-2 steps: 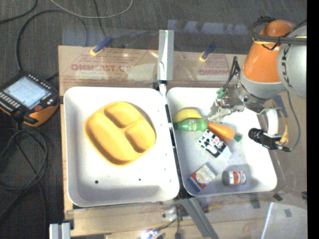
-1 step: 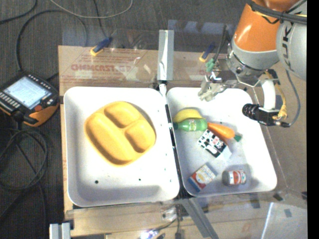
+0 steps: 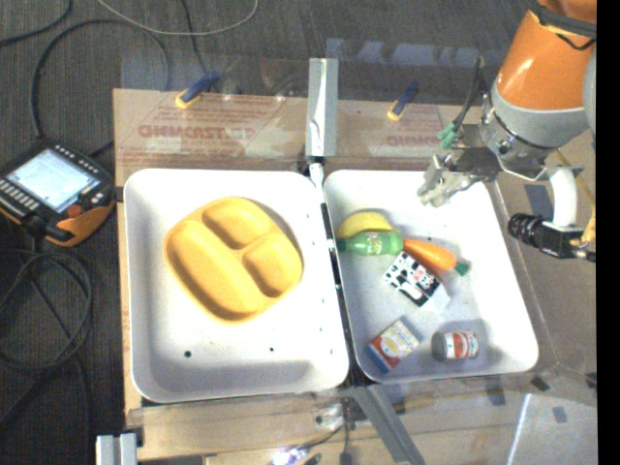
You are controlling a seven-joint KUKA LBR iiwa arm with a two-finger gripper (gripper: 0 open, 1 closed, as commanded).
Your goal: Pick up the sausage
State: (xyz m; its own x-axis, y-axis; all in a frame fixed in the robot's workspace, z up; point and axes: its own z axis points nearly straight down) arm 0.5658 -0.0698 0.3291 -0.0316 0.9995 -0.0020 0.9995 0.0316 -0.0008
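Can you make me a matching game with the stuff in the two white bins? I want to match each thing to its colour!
Things:
1. divided plate
2. carrot
3. bottle
4. can

Colours:
a. green
b. grey with a red label
c. yellow
d. orange

Pairs: 1-c, 2-d, 3-a, 4-b

Two white bins [image 3: 145, 356] – one yellow tray [image 3: 234, 257], lemon [image 3: 360, 224], bottle [image 3: 373, 244], carrot [image 3: 431, 254], can [image 3: 456, 345] – two cartons [image 3: 394, 345].
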